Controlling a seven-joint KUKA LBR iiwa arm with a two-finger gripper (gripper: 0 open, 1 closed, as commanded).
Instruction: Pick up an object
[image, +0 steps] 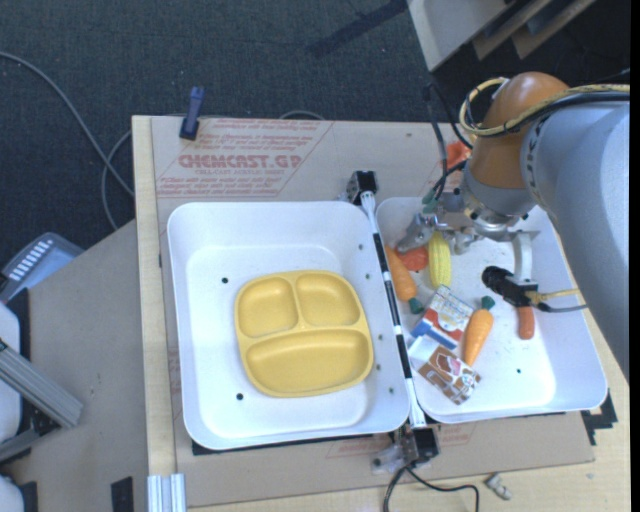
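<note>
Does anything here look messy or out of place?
Somewhat. The right bin holds a jumbled heap: toy carrots, a corn cob and packets lying at all angles. The yellow divided plate sits neatly in the left bin. Nothing looks spilled or broken.

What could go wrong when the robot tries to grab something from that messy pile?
1. The toys in the right bin lie crowded: the corn touches a carrot and other bits, so the gripper might catch two things or knock one away.
2. The packet lies flat, so the gripper may slide off it.
3. The gripper hangs near the bin's wall by the divider, so a low reach there could bump it.
</note>
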